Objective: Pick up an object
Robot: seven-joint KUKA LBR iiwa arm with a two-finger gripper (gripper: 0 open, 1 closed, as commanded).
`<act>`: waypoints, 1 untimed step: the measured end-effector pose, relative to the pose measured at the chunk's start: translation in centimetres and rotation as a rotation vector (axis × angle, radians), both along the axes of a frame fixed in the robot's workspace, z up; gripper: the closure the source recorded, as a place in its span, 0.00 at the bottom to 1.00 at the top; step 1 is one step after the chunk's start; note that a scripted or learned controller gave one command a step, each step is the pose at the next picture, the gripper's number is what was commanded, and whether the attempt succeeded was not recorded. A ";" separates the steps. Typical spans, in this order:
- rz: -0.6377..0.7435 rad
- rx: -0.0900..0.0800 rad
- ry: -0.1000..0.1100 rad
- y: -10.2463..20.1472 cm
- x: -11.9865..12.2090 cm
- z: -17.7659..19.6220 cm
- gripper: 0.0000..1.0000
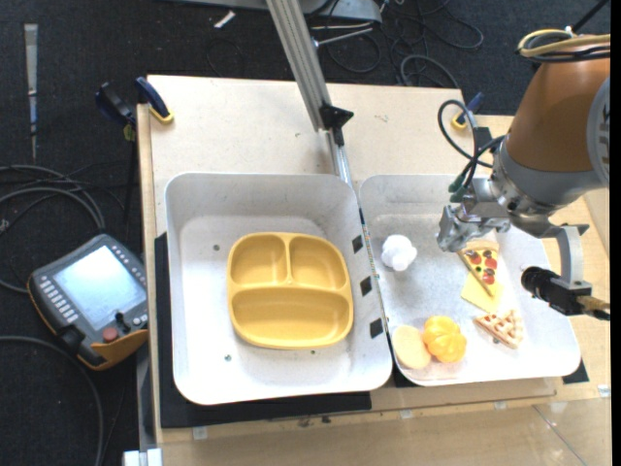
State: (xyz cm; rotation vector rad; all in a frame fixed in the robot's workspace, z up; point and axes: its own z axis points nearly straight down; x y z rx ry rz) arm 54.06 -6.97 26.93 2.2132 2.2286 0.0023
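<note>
In the left bin point(184, 260) you have a yellow divided plate point(289, 289) at its centre. In the right bin point(553, 357), a white ball point(398, 252) lies near the left wall, a yellow toy pepper point(443, 338) near the front edge, and a pizza slice point(482, 275) just below the gripper point(464, 233). You cannot tell how its fingers stand.

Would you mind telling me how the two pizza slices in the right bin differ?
The upper pizza slice is larger and lies beside the gripper; the lower pizza slice is smaller and lies nearer the bin's front edge. The upper shows more plain yellow, the lower more red. Both are flat wedges in the right bin.
</note>
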 end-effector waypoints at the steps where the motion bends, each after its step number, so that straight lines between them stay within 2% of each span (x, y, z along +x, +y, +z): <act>1: 0.001 0.001 0.003 4.9 -0.1 -1.5 1.00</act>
